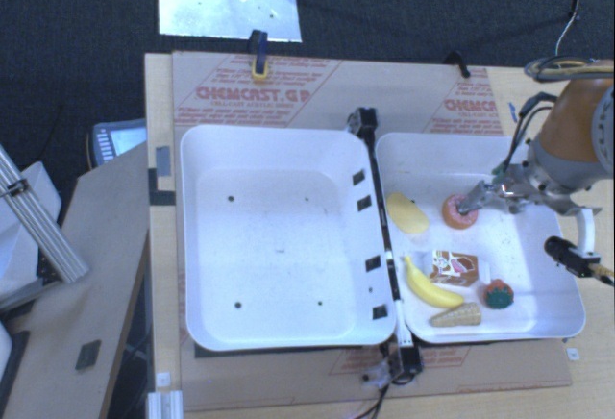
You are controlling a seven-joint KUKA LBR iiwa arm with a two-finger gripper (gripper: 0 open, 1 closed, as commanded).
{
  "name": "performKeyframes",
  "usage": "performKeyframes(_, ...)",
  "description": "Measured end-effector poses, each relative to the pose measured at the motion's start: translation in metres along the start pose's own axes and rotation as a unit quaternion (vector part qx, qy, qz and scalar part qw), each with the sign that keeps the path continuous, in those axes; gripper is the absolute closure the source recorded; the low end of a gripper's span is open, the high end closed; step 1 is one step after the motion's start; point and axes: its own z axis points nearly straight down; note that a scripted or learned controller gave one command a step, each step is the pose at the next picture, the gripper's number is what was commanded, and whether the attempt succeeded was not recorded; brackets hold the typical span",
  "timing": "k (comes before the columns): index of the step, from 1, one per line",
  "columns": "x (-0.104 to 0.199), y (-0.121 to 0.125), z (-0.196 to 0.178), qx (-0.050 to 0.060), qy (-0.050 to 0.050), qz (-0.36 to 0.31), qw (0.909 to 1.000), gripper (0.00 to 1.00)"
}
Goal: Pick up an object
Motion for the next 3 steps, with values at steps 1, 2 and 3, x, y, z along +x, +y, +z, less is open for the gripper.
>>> performKeyframes(1, 0.001, 0.004, -0.014, -0.002, 0.000, -0.003, 1.0000, 1.00)
performKeyframes(2, 0.000, 0.005, -0.025, -0.003, -0.001, -0.003, 1.0000, 1.00)
performKeyframes(3, 0.000, 0.006, -0.036, -0.005, -0.001, -0.004, 1.0000, 1.00)
